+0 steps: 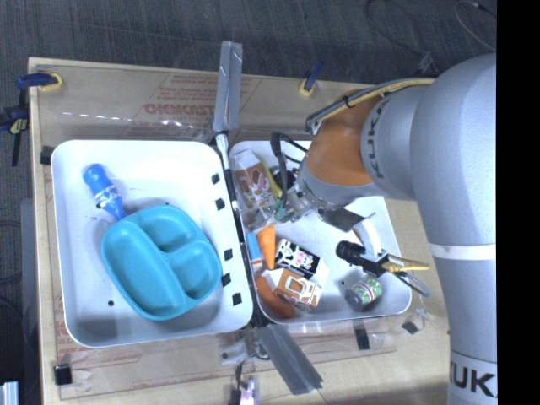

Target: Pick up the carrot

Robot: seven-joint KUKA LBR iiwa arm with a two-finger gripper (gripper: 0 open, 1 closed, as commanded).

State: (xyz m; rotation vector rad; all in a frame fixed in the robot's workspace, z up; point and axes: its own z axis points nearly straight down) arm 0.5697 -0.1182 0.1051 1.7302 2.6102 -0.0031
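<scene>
The carrot (267, 245), a short orange stub, lies in the right bin (390, 218) close to its left wall, beside a small blue item (252, 247). My gripper (282, 209) is low in the same bin, just above and to the right of the carrot, under the orange wrist band. From this angle the wrist hides the gripper's tip, and nothing can be seen held in it.
In the right bin there are also a clear packet (251, 186), a patterned box (298, 259), a brown-and-white carton (299, 290), an orange-brown piece (272, 298) and a small can (364, 293). The left bin (76, 302) holds a blue divided plate (160, 261) and a blue bottle (103, 187).
</scene>
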